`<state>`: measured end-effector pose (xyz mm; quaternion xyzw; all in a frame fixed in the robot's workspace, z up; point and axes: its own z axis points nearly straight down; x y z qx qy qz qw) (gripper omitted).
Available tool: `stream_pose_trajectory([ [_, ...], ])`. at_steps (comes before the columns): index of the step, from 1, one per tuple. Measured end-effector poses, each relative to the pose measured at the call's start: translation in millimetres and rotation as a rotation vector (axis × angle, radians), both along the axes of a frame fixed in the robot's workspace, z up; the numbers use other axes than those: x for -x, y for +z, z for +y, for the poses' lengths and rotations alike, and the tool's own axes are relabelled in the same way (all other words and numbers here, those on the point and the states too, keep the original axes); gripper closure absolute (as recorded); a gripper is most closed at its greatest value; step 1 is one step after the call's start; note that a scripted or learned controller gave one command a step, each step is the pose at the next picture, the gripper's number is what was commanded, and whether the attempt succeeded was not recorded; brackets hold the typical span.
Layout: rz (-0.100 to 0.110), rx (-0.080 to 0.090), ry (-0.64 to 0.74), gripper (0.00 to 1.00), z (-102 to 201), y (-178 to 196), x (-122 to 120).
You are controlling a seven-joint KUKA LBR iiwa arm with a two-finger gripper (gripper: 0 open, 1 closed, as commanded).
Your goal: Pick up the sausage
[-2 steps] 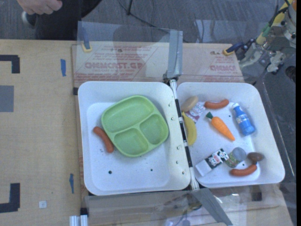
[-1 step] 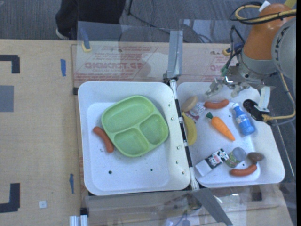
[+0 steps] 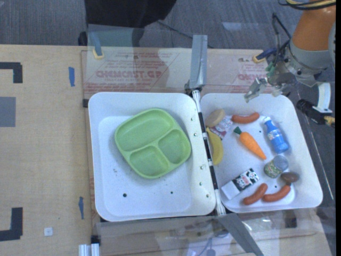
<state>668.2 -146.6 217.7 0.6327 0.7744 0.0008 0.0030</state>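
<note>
The gripper (image 3: 262, 87) is hovering open at the right bin's (image 3: 309, 193) far edge; the sausage (image 3: 245, 118) is lying lengthwise left-right.

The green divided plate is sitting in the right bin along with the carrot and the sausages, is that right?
Not quite. The camera view shows the green divided plate in the left bin. The carrot and the sausages are in the right bin.
</note>
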Motion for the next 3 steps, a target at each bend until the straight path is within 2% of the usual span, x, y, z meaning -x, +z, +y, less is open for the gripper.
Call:
stream_pose_trajectory([
  [1, -0.009, 0.000, 0.011, 0.00, 31.0, -116.8, -2.3],
  [2, -0.010, -0.001, 0.007, 0.00, 33.2, -122.4, -3.3],
  [3, -0.008, -0.009, 0.050, 0.00, 25.6, -122.3, -4.4],
])
